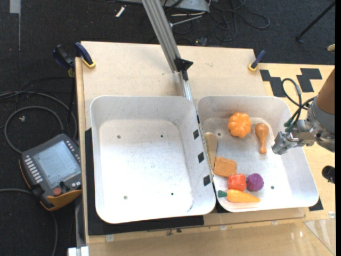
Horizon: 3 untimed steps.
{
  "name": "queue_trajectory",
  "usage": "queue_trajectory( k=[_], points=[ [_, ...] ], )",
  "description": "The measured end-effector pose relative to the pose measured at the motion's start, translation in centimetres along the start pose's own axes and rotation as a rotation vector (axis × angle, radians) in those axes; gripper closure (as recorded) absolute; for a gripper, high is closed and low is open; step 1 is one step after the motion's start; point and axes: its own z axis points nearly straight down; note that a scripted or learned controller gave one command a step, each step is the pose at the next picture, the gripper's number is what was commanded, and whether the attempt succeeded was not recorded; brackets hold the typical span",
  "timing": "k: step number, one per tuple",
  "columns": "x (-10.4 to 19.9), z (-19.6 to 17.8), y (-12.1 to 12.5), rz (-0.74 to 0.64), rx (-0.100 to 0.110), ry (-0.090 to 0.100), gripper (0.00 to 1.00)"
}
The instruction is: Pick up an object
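The right bin (298,188) holds several toy foods: an orange pumpkin (240,125), a tan chicken drumstick (261,135), a slice of toast (225,167), a red pepper (237,182), a purple ball-shaped item (255,182), a carrot (242,197) and a pale wooden piece (211,145) near the divider. My gripper (281,144) hangs over the right side of this bin, just right of the drumstick's lower end. No object shows between its tips.
The left bin (106,111) sits beside the right one. A metal pole (162,28) slants up from the bins' shared edge. A teach pendant (50,167) lies on the floor to the left, and yellow clamps (88,63) grip the bench corners.
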Motion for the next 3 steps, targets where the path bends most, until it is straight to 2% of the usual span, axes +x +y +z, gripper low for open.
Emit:
queue_trajectory(
  k=[1,3],
  points=[
    [0.0,-4.2,0.2,-0.001,0.001,0.0,1.0],
    [10.3,-4.8,2.0,-0.006,0.005,0.004,1.0]
  ],
)
